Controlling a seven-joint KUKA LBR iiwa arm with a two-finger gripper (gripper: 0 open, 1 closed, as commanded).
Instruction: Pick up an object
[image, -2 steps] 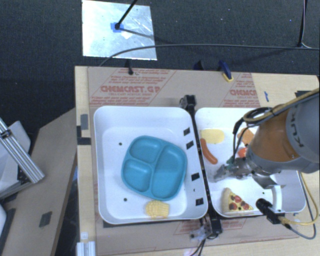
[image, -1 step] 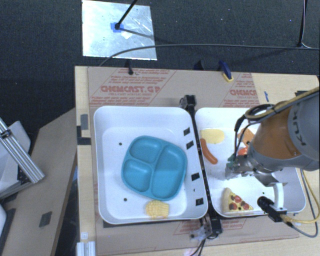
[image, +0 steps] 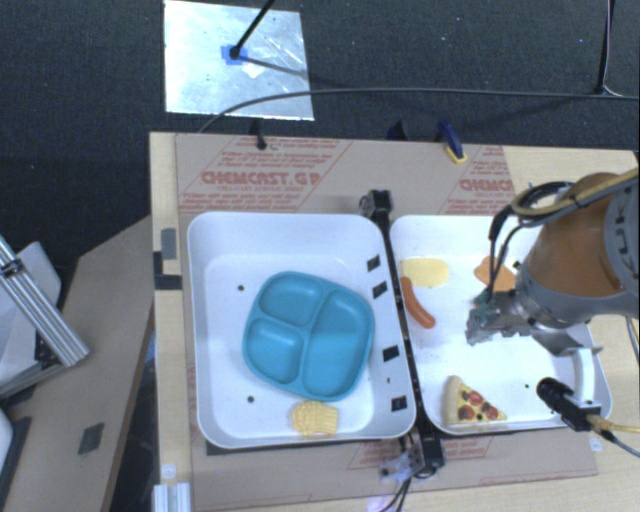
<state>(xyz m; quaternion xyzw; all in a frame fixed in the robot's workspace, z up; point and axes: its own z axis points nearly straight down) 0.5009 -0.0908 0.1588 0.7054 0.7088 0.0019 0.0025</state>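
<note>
The gripper (image: 492, 326) is hanging low over the middle of the right bin (image: 436, 232), and whether it is open or grasping anything I cannot tell (it is dark and blurred). A hot dog (image: 418, 303) is lying just to its left, a pizza slice (image: 472, 402) is sitting nearer, and a blue divided plate (image: 306, 334) is resting in the left bin (image: 230, 235).
</note>
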